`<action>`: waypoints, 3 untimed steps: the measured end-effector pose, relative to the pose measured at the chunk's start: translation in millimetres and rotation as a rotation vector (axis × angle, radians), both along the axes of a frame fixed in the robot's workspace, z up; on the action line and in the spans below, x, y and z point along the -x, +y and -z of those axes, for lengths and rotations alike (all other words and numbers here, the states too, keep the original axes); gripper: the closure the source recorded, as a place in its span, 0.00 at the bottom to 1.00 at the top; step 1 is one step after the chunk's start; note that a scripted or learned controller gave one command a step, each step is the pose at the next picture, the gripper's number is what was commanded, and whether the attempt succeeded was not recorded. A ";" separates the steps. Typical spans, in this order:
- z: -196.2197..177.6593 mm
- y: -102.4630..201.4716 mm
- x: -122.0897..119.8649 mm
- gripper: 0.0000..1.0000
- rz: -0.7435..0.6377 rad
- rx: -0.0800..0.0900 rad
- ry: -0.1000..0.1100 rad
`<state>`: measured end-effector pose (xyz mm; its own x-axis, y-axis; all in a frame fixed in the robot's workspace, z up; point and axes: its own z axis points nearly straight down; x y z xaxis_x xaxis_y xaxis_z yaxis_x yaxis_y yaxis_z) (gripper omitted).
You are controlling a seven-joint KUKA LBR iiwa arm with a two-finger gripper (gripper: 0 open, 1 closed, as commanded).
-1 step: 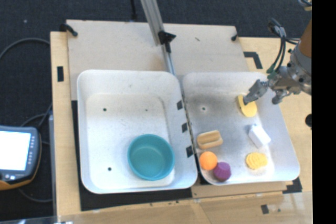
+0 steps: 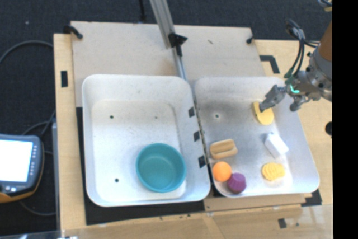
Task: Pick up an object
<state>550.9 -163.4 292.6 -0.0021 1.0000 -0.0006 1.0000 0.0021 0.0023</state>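
- my gripper (image 2: 281, 97) hangs over the right bin (image 2: 224, 95); i cannot tell how it is set.
- a flat yellow disc (image 2: 264, 115) lies just beneath it.
- nearby: white block (image 2: 276, 145), ridged yellow piece (image 2: 273, 171), tan bun (image 2: 223, 148), orange ball (image 2: 222, 170), purple ball (image 2: 236, 182).
- a round teal bowl (image 2: 160, 167) sits in the left bin (image 2: 112, 98).

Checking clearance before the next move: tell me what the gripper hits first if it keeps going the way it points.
Probably the yellow piece right under the gripper, then the bin floor; depth is unclear.
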 end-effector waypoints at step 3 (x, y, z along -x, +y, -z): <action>161.0 4.1 -0.1 0.00 0.003 0.001 0.006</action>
